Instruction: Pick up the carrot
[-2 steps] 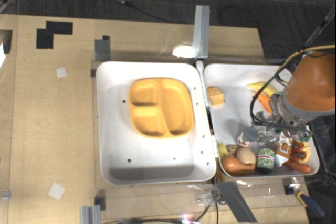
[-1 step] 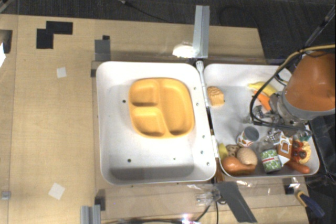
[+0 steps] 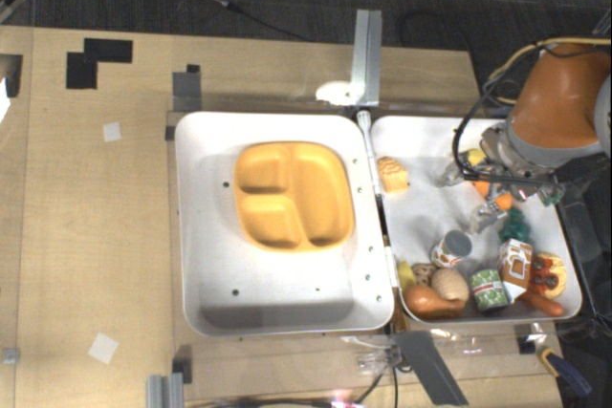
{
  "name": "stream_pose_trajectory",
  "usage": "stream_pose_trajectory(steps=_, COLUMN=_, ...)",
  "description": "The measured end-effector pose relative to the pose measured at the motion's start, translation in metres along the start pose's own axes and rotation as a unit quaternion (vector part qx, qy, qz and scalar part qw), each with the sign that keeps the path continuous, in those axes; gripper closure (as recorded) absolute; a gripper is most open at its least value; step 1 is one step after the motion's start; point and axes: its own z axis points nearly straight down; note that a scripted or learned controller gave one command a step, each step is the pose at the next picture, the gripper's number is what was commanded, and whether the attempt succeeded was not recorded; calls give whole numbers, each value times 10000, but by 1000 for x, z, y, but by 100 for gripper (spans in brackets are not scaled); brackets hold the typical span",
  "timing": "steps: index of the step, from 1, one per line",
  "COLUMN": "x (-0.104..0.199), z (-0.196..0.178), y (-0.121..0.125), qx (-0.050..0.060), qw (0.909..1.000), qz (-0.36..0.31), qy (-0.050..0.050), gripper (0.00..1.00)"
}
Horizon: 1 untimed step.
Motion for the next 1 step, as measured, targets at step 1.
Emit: stream_pose_trajectory(steps=1, x=45, z=-1, y=5, qx=-1, qw=10000, qz=-77, qy=6, gripper=0)
